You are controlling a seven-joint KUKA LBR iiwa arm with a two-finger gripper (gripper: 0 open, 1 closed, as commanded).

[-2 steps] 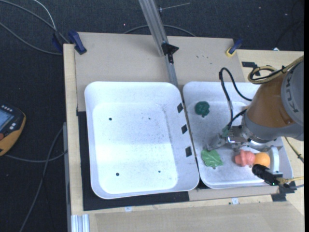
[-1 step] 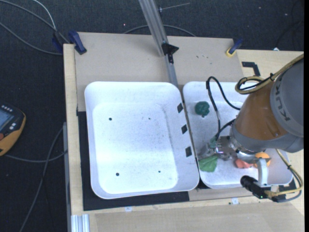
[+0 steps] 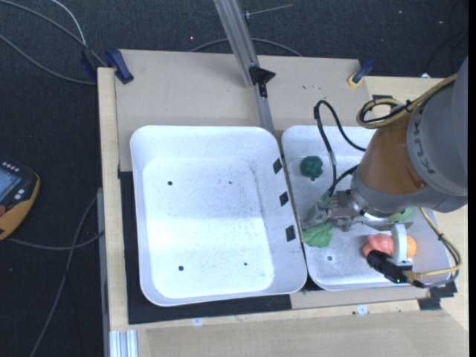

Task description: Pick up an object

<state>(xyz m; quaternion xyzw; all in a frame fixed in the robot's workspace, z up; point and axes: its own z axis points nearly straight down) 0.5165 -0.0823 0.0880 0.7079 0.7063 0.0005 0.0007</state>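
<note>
My gripper (image 3: 325, 216) reaches down into the right bin (image 3: 338, 270), near its left wall. A light green flat piece (image 3: 319, 235) lies just below the fingertips, touching or nearly touching them. A dark green lumpy object (image 3: 312, 167) sits further back in the same bin. A pink-orange object (image 3: 380, 242) lies to the right, partly behind the wrist. A sliver of green (image 3: 404, 214) peeks out beside the arm. I cannot see anything held between the fingers.
The left bin (image 3: 149, 199) adjoins the right one, with black clips (image 3: 286, 198) along the shared wall. A metal pole (image 3: 236, 32) slants in from the top. Blue clamps (image 3: 119, 64) hold the board's back corners. Cables loop behind the arm.
</note>
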